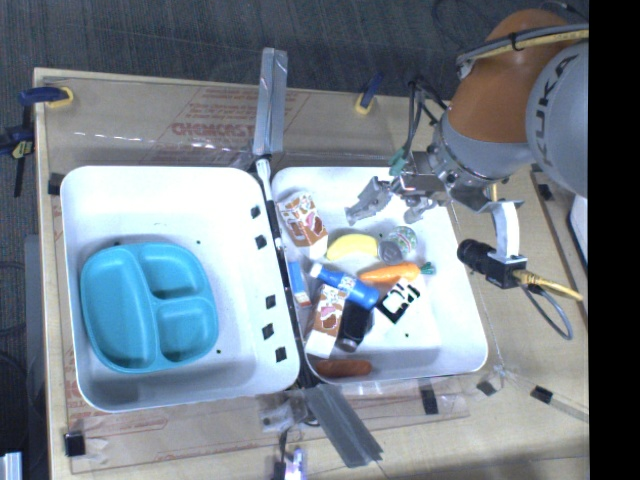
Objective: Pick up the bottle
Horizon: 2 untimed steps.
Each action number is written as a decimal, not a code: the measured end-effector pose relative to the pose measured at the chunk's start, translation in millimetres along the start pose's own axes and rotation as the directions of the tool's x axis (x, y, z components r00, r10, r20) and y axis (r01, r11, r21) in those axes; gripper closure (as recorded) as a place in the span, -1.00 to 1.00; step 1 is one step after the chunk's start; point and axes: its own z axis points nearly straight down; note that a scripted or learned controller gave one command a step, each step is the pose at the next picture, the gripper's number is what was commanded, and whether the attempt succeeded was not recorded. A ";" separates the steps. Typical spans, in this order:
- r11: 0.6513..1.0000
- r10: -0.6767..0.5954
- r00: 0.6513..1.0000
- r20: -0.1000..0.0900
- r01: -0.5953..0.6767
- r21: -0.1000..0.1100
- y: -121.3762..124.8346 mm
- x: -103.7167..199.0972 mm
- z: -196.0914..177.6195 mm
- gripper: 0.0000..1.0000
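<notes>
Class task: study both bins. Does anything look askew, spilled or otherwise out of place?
Nothing looks spilled or broken. The right bin holds a jumbled heap: a carrot lies across other items, and cartons sit tilted. The blue tray lies flat in the left bin.

The arm [530, 78] is cut off at the right edge; the bottle [352, 326] partly covers a carton [326, 320].

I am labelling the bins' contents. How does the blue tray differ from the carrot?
The blue tray lies in the left bin; the carrot lies in the right bin. The tray is much larger. The tray lies alone, while the carrot rests among other items. Both lie flat.
</notes>
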 end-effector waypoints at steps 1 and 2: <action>0.985 -0.172 0.985 0.013 0.172 -0.007 -15.4 -3.0 190.0 -1.00; 0.983 -0.181 0.983 0.009 0.181 -0.003 -14.6 -0.5 183.3 1.00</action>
